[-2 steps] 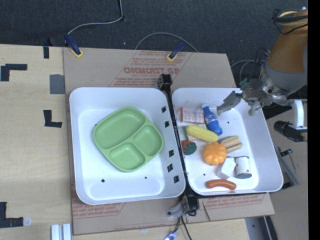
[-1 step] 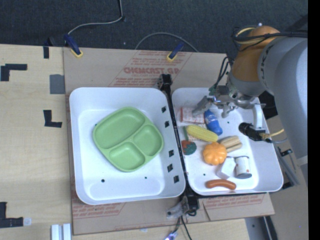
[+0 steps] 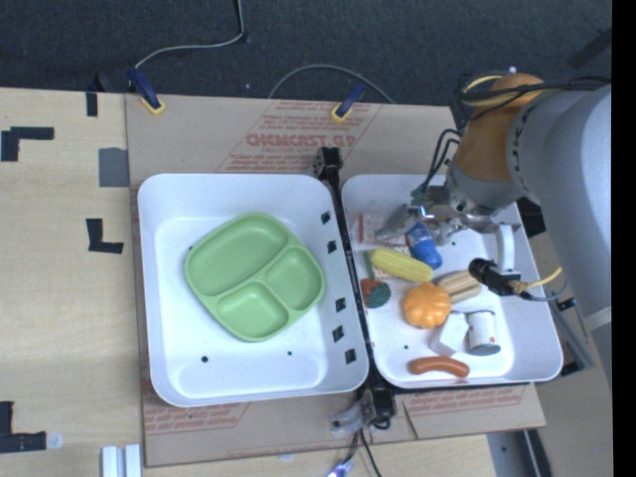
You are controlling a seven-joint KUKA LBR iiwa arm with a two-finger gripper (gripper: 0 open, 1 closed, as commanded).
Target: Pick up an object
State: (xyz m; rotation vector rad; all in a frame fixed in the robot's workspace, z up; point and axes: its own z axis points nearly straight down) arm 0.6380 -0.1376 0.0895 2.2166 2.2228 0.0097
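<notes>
My claw [image 3: 425, 229] hangs over the right bin's [image 3: 542, 361] crowded far edge; its grip, I cannot tell.

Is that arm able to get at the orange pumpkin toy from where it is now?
Probably yes. The pumpkin lies uncovered in the right bin, just below the gripper. The corn and a tan piece crowd it closely, though.

Green divided plate [image 3: 256, 277] sits alone in the left bin [image 3: 159, 266]; arm's down in the right bin [image 3: 537, 351] over corn [image 3: 401, 264], an orange pumpkin [image 3: 426, 305], and a sausage [image 3: 438, 367].
</notes>
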